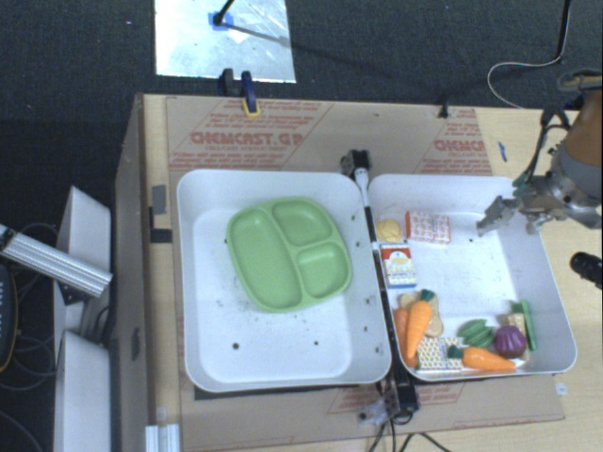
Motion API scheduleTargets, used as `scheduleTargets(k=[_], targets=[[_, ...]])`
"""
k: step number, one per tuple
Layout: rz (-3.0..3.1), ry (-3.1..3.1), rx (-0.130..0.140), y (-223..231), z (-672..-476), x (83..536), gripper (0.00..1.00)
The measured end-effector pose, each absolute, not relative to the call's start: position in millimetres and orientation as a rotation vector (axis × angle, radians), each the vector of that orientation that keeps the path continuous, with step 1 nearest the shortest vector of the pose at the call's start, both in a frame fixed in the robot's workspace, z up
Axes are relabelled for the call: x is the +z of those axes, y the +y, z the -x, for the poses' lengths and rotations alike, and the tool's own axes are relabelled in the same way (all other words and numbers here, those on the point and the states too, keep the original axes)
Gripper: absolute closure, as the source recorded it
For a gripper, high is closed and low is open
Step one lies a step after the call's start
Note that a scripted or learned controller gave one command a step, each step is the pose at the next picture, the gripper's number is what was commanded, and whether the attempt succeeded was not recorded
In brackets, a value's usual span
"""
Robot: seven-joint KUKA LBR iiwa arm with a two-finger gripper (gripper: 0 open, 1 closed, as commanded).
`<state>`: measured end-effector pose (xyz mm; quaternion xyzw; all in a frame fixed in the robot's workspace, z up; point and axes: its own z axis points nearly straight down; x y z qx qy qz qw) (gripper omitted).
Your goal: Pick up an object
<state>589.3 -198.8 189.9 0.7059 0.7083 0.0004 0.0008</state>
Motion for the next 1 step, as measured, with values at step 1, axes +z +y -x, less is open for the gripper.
scheduleTargets(k=[1], targets=[[-2.219,2.221,0.001,-206.7,-550.8,84.2,0.0]])
